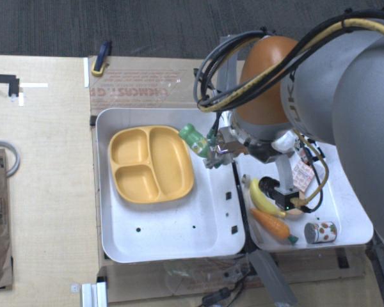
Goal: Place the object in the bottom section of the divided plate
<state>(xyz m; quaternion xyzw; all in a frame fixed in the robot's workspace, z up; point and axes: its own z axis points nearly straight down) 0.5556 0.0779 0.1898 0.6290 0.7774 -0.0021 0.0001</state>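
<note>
Landmark = divided plate (152, 164), yellow, 3 sections, sitting in the upper-left part of the left bin (173, 235).

Nearest the cam, down-right of the plate and across the bin divider: right bin (345, 232) w/ a carrot (271, 224), a small printed can (320, 231), a banana (262, 197) just above the carrot, plus a white packet w/ red print (302, 174) partly behind cables.

Mid depth: the plate itself. All 3 sections look bare. Its one long section is on the side toward the arm; the two smaller ones are on the far-left side, one above the other.

Just off the plate's upper-right rim: gripper (212, 153) w/ a green object (193, 139) at its tip, touching or just overlapping the rim. Fingers seem clenched on the green object, though wrist + cables hide part of the contact, so grip quality is a guess.

Step in hand, imo: carry to the bottom section. To do it well: keep the object clear of the rim while crossing, move left and toward the cam until over the lower small section, past the ridge, lower close to the floor before letting go so it doesn't roll into a neighbour section.

Farthest: cardboard sheet (141, 85) beyond the plate.

Counts: 1 plate, 2 bins, 1 green object, 1 banana, 1 carrot, 1 can, 1 packet, 1 arm.
</note>
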